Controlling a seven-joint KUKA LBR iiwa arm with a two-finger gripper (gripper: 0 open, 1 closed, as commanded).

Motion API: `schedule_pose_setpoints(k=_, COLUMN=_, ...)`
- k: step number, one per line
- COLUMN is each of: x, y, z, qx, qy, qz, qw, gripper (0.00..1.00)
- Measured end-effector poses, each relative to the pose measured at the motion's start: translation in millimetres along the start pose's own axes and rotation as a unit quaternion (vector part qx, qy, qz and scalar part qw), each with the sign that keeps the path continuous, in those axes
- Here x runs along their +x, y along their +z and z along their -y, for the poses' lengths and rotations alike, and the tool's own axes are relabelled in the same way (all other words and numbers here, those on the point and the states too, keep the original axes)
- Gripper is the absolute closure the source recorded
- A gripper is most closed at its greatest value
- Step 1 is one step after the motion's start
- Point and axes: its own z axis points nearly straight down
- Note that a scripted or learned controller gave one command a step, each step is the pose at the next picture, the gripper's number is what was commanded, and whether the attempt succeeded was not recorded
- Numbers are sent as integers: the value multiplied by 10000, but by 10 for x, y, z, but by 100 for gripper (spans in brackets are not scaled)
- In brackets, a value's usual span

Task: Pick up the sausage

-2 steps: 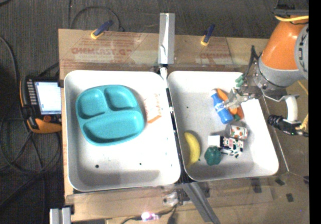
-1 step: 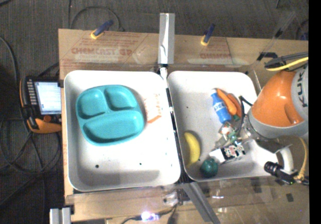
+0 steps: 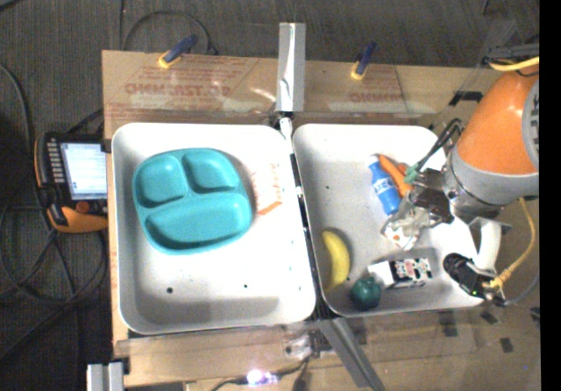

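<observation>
Your gripper (image 3: 405, 227) hangs low in the right bin (image 3: 351, 142), but you cannot tell if its jaws are open or closed. The milk carton (image 3: 405, 272) lies just below them, and the bin's right wall is near. The bare floor is to their left, before the banana (image 3: 336, 258). The sausage (image 3: 394, 172), thin and orange, lies above the jaws, touching a blue bottle (image 3: 382, 188). The arm hides its far end.
</observation>
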Motion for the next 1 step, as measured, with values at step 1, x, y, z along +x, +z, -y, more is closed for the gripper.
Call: schedule_pose_setpoints(k=1, x=500, y=-549, z=-595, qx=2, qy=-1693, qz=12, qw=9856, gripper=100)
